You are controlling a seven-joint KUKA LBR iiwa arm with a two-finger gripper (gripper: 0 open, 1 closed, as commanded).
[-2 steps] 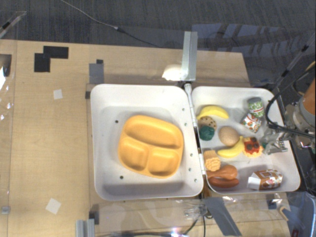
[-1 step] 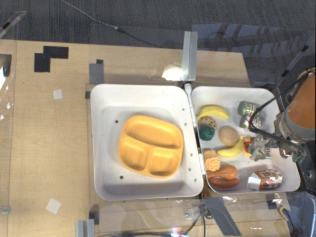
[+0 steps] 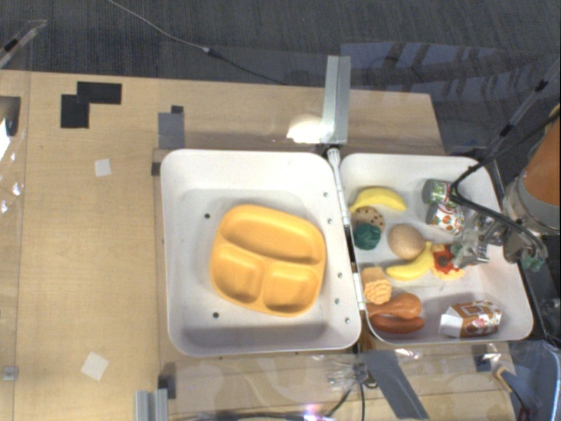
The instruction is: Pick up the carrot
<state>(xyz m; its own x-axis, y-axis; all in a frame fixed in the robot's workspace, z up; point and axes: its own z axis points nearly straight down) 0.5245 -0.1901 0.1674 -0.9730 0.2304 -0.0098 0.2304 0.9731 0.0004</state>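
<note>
A short orange, ribbed piece that looks like the carrot lies in the right bin, close to its left wall and just above a brown bread-like item. My gripper hangs over the right half of that bin, well to the right of the carrot. It is directly beside a small red item, with a yellow banana between it and the carrot. Nothing visibly sits in the gripper.
The right bin also holds a second banana, a dark green round piece, a tan egg-shaped item, a can and a small carton. A yellow divided tray lies in the left bin.
</note>
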